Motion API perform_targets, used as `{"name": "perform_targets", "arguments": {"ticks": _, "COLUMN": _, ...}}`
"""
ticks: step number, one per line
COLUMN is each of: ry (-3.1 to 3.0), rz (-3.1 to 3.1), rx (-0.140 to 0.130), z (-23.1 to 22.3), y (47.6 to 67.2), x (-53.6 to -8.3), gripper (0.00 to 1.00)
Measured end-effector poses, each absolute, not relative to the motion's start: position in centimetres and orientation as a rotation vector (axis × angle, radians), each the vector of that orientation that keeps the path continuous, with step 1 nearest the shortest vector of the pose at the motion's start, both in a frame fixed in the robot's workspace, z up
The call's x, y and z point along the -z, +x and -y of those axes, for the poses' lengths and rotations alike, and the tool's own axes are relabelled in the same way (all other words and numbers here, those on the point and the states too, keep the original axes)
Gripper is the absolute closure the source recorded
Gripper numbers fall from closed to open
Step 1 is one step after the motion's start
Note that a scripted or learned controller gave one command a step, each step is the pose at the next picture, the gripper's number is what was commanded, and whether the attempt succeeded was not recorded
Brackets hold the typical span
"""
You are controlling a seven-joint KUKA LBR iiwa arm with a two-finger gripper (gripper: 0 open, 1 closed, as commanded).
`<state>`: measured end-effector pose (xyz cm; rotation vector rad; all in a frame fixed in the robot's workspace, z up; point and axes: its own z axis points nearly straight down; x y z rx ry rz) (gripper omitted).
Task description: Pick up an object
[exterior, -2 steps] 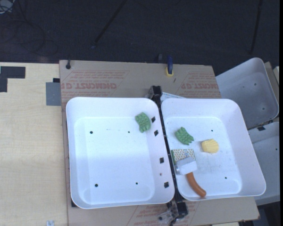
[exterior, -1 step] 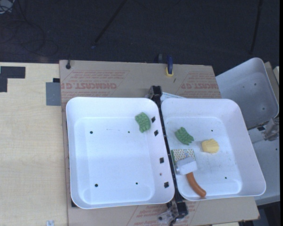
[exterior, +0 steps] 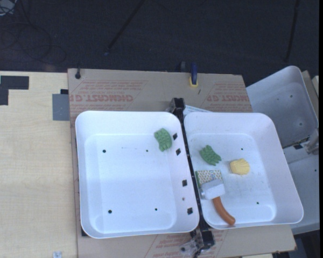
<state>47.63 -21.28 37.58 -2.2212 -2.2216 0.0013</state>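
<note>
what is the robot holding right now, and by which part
Nothing can be seen held. The green pieces, yellow piece and orange-handled brush all lie loose in the bins.

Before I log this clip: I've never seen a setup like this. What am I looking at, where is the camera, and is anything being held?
This is one camera fixed above a workbench, looking down at a slant. Two shallow white bins sit side by side on a cardboard sheet. The left bin holds one green piece near its upper right corner. The right bin holds another green piece, a yellow piece, and a brush-like tool with a white head and an orange handle near the divider. A robot arm normally reaches in from the right to pick up one of these objects. At this moment, every object I can see is resting in a bin, and none is lifted or gripped.
</note>
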Motion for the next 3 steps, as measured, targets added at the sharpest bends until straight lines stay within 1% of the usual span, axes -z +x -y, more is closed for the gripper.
{"name": "perform_targets", "arguments": {"ticks": 1, "ry": -2.224, "rz": 2.224, "rx": 0.001, "z": 21.4, "y": 47.6, "x": -42.2, "gripper": 1.00}}
{"name": "perform_targets", "arguments": {"ticks": 2, "ry": -2.225, "rz": 2.227, "rx": 0.003, "z": 21.4, "y": 47.6, "x": -49.3, "gripper": 1.00}}
{"name": "perform_targets", "arguments": {"ticks": 3, "ry": -2.208, "rz": 2.209, "rx": -0.012, "z": 21.1, "y": 47.4, "x": -32.8, "gripper": 1.00}}
